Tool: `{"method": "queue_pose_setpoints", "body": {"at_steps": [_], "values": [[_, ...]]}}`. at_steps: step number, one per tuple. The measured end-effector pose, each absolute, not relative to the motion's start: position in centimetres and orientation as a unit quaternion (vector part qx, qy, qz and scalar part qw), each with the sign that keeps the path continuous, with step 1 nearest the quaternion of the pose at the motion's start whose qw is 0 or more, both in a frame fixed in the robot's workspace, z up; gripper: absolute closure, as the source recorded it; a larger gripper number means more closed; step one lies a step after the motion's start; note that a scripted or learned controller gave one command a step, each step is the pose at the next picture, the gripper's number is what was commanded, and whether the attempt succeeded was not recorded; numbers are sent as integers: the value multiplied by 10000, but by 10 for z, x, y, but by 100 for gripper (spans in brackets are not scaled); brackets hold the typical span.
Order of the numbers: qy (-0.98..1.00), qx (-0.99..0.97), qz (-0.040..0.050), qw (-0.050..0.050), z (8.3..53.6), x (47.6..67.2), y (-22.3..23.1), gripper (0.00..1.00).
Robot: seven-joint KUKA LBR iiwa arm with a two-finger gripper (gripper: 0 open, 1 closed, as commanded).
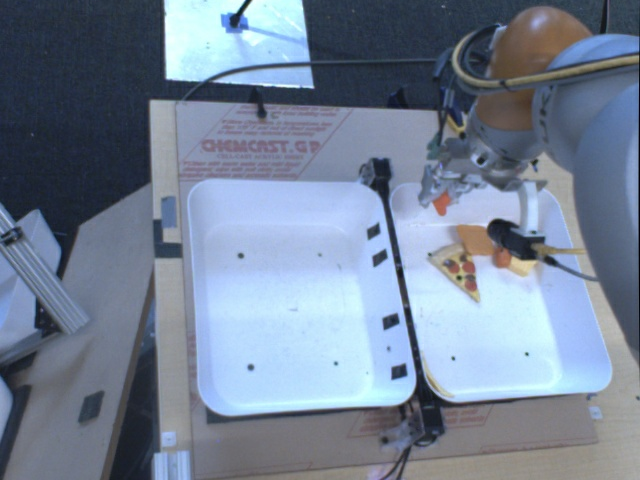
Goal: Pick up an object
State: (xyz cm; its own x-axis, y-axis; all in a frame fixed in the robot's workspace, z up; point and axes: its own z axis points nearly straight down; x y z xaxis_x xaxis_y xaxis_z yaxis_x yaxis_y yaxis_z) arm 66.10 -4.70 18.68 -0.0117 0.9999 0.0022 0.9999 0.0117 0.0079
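Note:
My gripper [440,198] hangs over the far left corner of the right bin [560,368]. It is shut on a small orange piece [440,205] that pokes out below the fingertips. A toy pizza slice [457,267] lies flat on the bin floor, just below and to the right of the gripper. Beside it lies an orange wedge [476,238]. Further right are a small red piece [502,259] and a yellow piece [521,266], partly hidden by the wrist.
The left bin [200,298] sits next to the right one, with a black strip [390,278] along their shared edge. A clear sheet with red lettering [260,146] lies behind the bins. A grey rail [40,278] is at the far left.

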Motion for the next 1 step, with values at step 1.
{"method": "queue_pose_setpoints", "body": {"at_steps": [1], "values": [[7110,7032,10,-3,184,655,29,100]]}}
